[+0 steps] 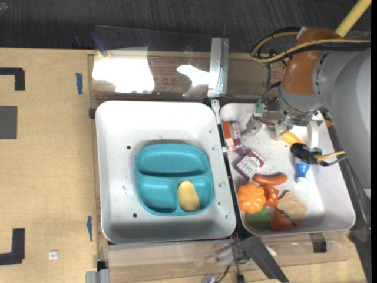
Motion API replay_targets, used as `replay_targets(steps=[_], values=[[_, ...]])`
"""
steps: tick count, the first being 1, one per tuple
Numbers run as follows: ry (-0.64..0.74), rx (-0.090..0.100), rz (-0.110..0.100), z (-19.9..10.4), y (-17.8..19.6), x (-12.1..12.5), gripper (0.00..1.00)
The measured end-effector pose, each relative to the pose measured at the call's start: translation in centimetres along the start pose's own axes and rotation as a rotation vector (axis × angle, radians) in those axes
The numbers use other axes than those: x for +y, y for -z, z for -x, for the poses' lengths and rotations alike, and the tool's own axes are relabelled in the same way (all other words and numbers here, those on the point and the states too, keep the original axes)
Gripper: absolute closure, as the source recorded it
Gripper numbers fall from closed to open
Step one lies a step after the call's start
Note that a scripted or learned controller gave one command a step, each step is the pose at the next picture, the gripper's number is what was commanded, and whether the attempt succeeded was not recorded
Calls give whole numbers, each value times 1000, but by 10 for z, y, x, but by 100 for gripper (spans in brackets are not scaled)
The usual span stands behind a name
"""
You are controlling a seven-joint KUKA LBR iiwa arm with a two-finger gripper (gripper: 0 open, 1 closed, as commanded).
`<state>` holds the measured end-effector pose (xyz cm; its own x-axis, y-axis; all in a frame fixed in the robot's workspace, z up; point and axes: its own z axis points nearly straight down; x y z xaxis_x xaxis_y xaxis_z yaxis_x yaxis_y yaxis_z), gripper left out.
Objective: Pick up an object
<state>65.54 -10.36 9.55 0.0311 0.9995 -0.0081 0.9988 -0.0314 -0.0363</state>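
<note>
Arm (330,69): the grey arm with its orange band is reaching in from 3 o'clock and hanging over the far part of the right bin.
Gripper (272,121): it is sitting low over the right bin's 12 o'clock area; whether it is spread or closed, and whether it is gripping anything, I cannot tell.
Right bin (336,208): this white bin is lying on the desk (41,181), touching the left bin along their shared edge.
Objects in the right bin: a small orange pumpkin (251,198) is lying at 7 o'clock, with a red sausage (270,179) just beyond it and a purple packet (248,164) toward 10 o'clock; a tan bread slice (291,205) is resting at 6 o'clock beside red and green pieces (268,217); a blue-tipped item (301,170) is lying near the centre.
Left bin (118,128): it is holding a teal divided tray (171,175).
Yellow lemon-like piece (188,196): it is sitting in the tray's 5 o'clock compartment.
</note>
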Motion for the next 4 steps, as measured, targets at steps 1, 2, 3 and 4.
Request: replay_targets(steps=[1, 2, 3, 4], values=[[138, 6, 39, 21, -10, -32, 0], [193, 4, 40, -2, -9, 12, 0], [193, 2, 38, 63, -11, -26, 0], [195, 1, 47, 62, 3, -24, 100]])
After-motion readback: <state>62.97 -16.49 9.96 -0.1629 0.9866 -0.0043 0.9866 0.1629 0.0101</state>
